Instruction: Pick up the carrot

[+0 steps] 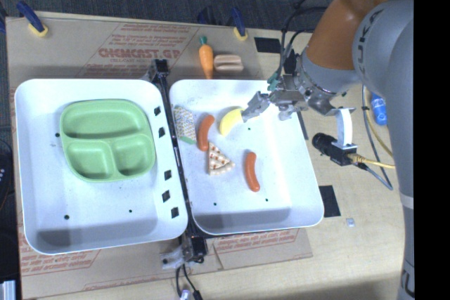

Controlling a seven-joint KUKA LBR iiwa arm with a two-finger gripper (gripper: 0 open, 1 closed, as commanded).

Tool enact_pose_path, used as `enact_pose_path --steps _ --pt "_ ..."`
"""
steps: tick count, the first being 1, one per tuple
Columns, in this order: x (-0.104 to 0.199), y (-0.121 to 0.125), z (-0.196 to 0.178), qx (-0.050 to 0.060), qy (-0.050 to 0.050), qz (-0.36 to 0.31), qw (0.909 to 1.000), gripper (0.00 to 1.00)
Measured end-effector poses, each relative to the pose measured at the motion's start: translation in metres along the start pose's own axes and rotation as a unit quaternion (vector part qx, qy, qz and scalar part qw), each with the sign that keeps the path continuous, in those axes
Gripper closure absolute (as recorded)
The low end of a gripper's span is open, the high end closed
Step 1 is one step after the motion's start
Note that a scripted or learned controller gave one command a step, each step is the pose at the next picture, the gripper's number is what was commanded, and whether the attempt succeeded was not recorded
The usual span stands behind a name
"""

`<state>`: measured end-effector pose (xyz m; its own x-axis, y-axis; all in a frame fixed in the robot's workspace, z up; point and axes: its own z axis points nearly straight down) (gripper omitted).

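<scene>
The carrot [205,58], orange with a green top, lies on the cardboard just beyond the far rim of the right bin [299,172], outside both bins. My gripper [271,109] hovers over the far right part of the right bin. It is to the right of and nearer than the carrot, well apart from it. Its two fingers [254,107] stand spread, open, with nothing between them. The left fingertip is close to a yellow banana piece [230,121].
A tan bun [228,64] lies right beside the carrot. The right bin holds two sausages [204,131] [252,171], a pizza slice [218,159] and a waffle piece [184,121]. A green divided tray [107,137] sits in the left bin. A blue clamp [240,30] stands behind the carrot.
</scene>
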<state>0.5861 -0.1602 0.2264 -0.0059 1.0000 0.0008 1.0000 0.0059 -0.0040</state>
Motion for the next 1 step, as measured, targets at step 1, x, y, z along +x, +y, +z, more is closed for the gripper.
enact_pose_path --steps 1 --pt "0.0263 0.0630 0.1172 -0.003 -0.001 -0.064 0.9979 0.00"
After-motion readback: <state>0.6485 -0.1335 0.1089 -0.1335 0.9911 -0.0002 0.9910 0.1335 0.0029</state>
